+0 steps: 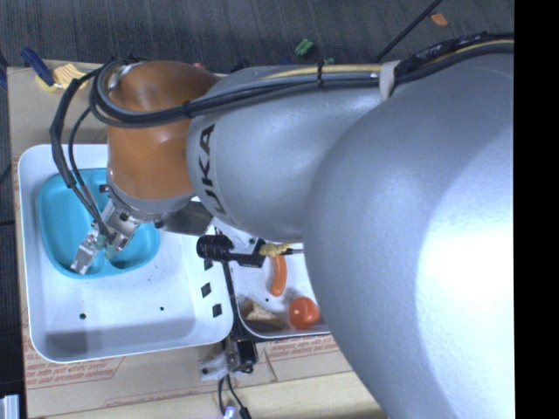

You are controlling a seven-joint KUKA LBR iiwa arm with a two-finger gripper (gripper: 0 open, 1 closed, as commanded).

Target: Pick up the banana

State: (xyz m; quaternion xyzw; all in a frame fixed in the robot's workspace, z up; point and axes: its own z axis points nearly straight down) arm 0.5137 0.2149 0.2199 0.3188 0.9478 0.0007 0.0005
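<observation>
I see the gripper (pixel 92 253) over the blue dish (pixel 57 225) at left bin's (pixel 113 334) far-left corner, jaw state I can't tell, no banana held — pick prob. not done.

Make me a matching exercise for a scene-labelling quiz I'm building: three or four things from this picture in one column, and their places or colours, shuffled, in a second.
Things:
1. blue dish
2. end effector
3. tomato
4. band on the arm

Descriptions:
A. red, in the right bin beside an orange sausage-shaped item
B. orange, above the wrist
C. lies in the left bin
D. metal, over the blue dish

Pairs: 1-C, 2-D, 3-A, 4-B
</observation>
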